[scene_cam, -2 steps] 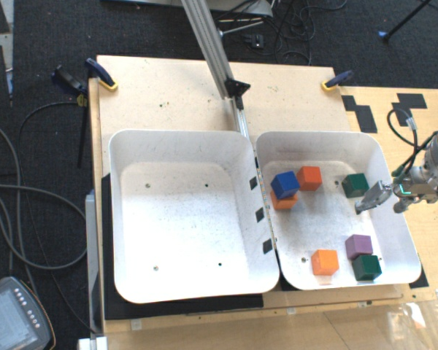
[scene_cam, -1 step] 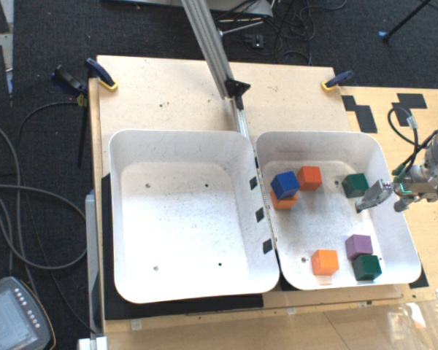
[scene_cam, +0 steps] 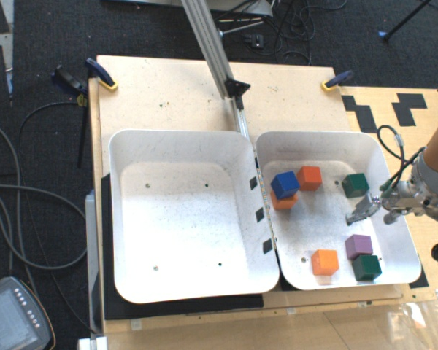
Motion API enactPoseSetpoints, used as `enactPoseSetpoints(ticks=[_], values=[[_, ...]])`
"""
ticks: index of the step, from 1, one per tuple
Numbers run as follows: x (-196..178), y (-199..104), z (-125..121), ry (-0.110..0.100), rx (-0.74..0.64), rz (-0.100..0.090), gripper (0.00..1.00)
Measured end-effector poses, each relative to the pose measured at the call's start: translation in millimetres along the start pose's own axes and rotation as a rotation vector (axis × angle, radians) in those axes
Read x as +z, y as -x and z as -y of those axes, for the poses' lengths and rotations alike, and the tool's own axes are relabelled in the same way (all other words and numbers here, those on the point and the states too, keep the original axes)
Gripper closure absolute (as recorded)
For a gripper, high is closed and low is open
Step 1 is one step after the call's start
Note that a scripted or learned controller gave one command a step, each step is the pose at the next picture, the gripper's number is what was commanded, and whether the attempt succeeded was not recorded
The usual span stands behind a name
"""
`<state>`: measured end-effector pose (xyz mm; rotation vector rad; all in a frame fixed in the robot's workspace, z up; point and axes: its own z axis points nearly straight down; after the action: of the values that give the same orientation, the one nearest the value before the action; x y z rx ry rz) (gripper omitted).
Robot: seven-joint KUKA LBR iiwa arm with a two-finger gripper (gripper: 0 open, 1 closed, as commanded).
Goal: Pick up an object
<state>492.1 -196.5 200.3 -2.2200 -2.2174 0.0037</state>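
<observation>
Approach stage of a pick. The arm enters from the right edge of the camera view and carries the hand over the right-hand bin, one of two shallow white bins side by side on the surface. The hand sits low in the bin's right half, its fingers pointing left toward the bin floor; whether they stand apart or together cannot be told at this size, and nothing is seen between them.

Candidate objects all lie in the right-hand bin. A blue cube rests on or against an orange cube near the bin's left wall, with a second orange cube just beside them. A dark green cube lies near the hand, above it in the view. A purple cube lies below the hand, touching or nearly touching another green cube; a third orange cube sits near the front wall. The left-hand bin holds no cube.

Judged step: selection and descent, with no grasp yet. The next move calls for centring the hand over one cube, probably the green or purple neighbour, lowering, and closing squarely on opposite faces.
</observation>
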Motion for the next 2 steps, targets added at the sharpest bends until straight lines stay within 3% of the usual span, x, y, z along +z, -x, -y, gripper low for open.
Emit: enactPoseSetpoints(ticks=[2], values=[[107,-2,-1,0.006,0.0,0.003,0.0]])
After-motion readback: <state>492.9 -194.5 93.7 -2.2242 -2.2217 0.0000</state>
